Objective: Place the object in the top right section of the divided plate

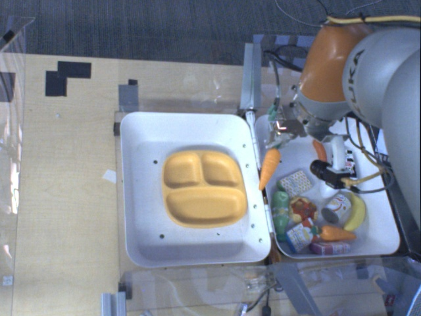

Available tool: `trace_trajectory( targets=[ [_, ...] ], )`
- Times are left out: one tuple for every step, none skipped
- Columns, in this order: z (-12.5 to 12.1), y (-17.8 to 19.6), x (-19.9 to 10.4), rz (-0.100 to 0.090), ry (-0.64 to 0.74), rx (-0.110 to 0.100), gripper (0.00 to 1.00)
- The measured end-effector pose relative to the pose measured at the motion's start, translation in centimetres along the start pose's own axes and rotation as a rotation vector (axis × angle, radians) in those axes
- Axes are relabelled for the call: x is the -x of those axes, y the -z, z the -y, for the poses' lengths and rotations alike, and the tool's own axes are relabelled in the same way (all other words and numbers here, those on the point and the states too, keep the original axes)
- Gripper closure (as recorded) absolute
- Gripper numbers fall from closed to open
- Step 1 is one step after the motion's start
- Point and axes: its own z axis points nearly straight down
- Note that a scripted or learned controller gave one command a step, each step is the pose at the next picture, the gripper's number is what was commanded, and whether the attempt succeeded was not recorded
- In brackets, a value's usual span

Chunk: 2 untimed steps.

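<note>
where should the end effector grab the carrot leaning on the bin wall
Grip the carrot across its thick upper half, coming from above. It lies long and narrow against the right bin's left wall, tapering toward its lower tip, so the thick end gives the surer hold. Set the fingers along the wall's line, since the wall crowds its left side; the packet sits just to its right.

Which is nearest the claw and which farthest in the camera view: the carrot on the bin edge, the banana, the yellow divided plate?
Measured from the claw:
1. Carrot, just below it, on the edge between the bins.
2. Yellow divided plate, in the left bin.
3. Banana, at the right bin's far side.
</note>
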Motion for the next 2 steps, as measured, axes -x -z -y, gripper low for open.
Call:
trace_trajectory(
  targets=[
    [0.23,4.33,-8.8,0.0,0.045,0.0,1.0],
    [0.23,4.34,-8.78,0.0,0.045,0.0,0.0]
  ],
)
